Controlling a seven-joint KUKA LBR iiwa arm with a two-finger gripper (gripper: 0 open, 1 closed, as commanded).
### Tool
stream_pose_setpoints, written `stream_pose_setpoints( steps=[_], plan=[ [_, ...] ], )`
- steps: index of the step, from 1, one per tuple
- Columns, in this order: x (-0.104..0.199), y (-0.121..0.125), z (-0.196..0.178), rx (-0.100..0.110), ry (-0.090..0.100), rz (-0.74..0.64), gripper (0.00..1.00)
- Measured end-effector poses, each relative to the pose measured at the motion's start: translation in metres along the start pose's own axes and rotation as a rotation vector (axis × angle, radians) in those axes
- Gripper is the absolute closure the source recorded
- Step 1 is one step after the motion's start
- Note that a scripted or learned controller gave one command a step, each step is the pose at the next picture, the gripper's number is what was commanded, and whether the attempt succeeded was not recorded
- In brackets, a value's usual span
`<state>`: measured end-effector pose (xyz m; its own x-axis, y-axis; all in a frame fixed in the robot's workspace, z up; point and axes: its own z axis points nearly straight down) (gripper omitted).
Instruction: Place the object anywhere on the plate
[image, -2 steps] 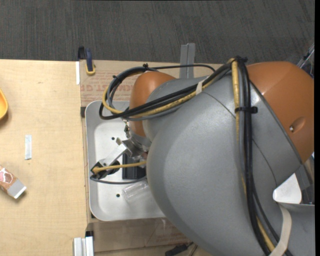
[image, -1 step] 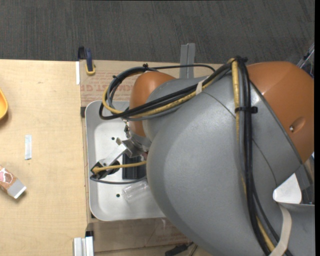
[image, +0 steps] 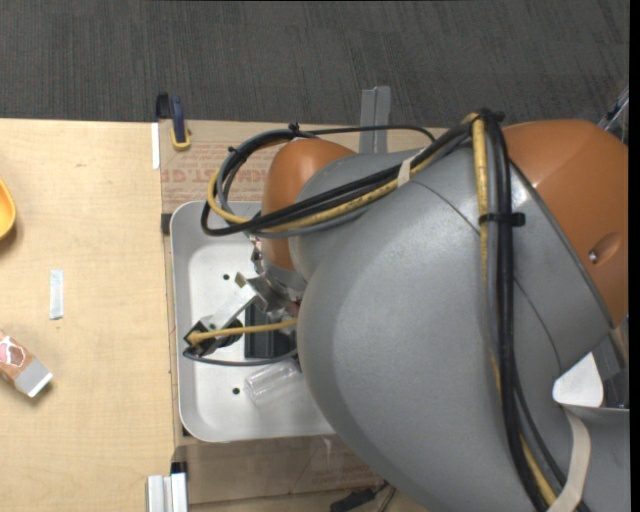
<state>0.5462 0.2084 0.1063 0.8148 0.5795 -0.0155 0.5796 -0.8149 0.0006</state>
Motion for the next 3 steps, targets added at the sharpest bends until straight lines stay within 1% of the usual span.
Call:
stream_pose_setpoints(
  steps=[1, 2, 3],
  plan=[
    [0.000, 0.000, 0.000, 0.000, 0.000, 0.000, 0.00],
    [-0.044, -0.054, 0.015, 0.000, 0.017, 0.388, 0.00],
    [-0.050, -0.053, -0.337, 0.006, 0.019, 0.379, 0.00]
  ],
)
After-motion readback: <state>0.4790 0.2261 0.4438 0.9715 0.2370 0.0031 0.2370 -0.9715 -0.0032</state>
